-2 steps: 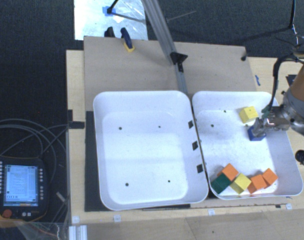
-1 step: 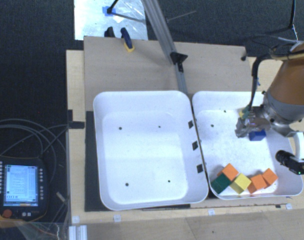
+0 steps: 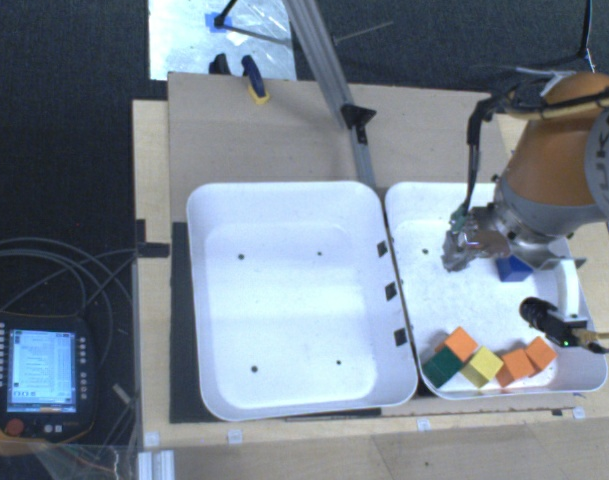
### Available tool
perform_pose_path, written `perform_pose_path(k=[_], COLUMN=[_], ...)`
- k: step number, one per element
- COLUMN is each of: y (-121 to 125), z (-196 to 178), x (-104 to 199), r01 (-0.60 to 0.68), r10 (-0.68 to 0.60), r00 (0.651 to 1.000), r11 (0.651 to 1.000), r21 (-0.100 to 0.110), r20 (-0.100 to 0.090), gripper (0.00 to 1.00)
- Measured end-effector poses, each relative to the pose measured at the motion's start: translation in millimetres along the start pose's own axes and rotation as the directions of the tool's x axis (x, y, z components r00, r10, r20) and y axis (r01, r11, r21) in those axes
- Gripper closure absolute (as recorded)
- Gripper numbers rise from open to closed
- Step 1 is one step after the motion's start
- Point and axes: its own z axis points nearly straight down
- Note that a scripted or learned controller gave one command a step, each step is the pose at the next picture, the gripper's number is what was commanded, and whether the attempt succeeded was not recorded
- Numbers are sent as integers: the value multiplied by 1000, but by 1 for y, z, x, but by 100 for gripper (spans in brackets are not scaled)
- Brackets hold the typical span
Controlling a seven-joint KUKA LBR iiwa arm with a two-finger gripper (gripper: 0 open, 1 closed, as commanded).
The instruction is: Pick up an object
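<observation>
1. The gripper (image 3: 462, 248) hangs low over the right bin (image 3: 424, 230), seen from above as a grey, blurred lump; whether it is spread or closed cannot be told, nor whether it has anything.
2. The arm (image 3: 559, 163) covers much of the right bin's far side and is cut off at the right edge.
3. A blue block (image 3: 511, 268) lies partly hidden under the wrist, just beside the gripper.
4. Along the right bin's near wall sit a green block (image 3: 442, 368), a yellow block (image 3: 481, 367) and three orange blocks (image 3: 461, 344), clustered and touching.
5. The left bin (image 3: 209, 223) shows bare white floor with small dark dots.
</observation>
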Motion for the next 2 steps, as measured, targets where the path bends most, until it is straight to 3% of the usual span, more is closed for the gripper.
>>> perform_pose_path(k=[2], y=[4], z=[-6], x=[101], r01=[-1], r10=[1], r00=[1000], r11=[1000], r21=[3], r20=[0], gripper=[100])
